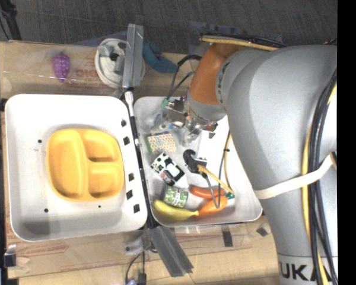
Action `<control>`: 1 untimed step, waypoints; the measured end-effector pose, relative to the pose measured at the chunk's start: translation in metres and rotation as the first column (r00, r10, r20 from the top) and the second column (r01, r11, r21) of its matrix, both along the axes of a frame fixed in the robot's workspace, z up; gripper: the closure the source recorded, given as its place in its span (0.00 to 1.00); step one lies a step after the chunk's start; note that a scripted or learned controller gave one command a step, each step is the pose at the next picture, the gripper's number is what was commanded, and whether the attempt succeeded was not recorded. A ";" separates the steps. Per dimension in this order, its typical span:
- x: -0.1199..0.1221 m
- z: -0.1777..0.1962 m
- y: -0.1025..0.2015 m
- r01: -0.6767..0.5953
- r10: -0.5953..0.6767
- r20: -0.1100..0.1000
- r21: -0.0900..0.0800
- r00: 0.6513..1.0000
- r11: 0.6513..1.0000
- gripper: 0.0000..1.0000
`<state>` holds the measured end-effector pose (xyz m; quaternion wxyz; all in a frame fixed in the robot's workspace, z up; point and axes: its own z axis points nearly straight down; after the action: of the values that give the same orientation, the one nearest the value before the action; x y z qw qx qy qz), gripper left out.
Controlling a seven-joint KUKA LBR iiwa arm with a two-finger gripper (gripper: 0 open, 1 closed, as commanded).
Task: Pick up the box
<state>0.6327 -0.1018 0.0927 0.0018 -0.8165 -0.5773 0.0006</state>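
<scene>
In the right bin [240,209], a flat box [161,142] with a green and orange dotted pattern lies near the upper left. A small black and white box [167,168] sits just below it, and a small green box [176,196] lies lower still, against a banana [173,211]. My gripper [179,123] hangs low over the upper part of this bin, just up and to the right of the dotted box. The wrist hides its tip, and I see nothing held in it.
An orange and red vegetable toy [210,200] lies at the bin's lower right. The left bin [24,218] holds a yellow divided tray [86,162]. A purple toy [61,65] and a white roll [111,61] lie on the bench behind the bins.
</scene>
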 end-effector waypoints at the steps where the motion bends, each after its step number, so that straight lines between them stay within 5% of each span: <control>1: -0.007 -0.002 0.009 -0.063 0.063 -0.006 0.001 0.998 0.998 0.00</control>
<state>0.6261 -0.0928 0.0905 0.0040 -0.7979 -0.6027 0.0030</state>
